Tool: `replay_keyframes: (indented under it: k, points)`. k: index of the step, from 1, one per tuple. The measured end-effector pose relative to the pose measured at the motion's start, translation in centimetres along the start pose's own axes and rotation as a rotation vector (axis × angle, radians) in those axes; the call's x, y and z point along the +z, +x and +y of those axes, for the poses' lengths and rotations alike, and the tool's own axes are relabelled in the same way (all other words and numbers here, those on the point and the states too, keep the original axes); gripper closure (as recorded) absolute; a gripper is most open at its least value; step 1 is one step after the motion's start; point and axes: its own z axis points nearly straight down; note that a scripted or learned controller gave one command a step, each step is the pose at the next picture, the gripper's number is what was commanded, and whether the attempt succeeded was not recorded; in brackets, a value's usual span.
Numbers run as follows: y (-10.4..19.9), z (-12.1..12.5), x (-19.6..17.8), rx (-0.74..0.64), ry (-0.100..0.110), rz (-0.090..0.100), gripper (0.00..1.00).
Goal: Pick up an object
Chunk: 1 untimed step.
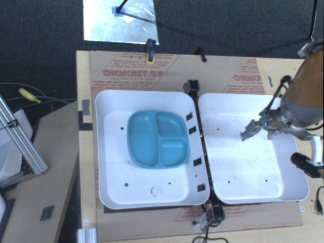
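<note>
The gripper (249, 131) hangs over the right bin (283, 189), at center right of the frame, reaching in from the right edge. Its grey metal fingers point toward the left, but they blur together at this size, so I cannot tell how far apart the jaws stand. Nothing is visible between them, and they appear apart from any object.

The blue plate (156, 139) lies flat in the left bin (109, 151), near the middle of the frame, well apart from the gripper. It is smooth turquoise plastic, a rounded square with soft corners, divided by raised ridges into three compartments: one large section along its left side and two smaller ones on its right. Its outline is nearly as wide as tall, with the long compartment running from upper to lower frame.

Both bins are shallow, glossy white, with rounded corners, sitting side by side on a brown cardboard sheet (167, 70) printed with red lettering. Black clips (195, 130) line the seam between them.
</note>
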Motion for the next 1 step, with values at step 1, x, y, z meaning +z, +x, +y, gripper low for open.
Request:
replay_keyframes:
  k: [1]
  points:
    - [12.34, -0.59, 1.17, -0.013, 0.002, 0.006, 0.00]
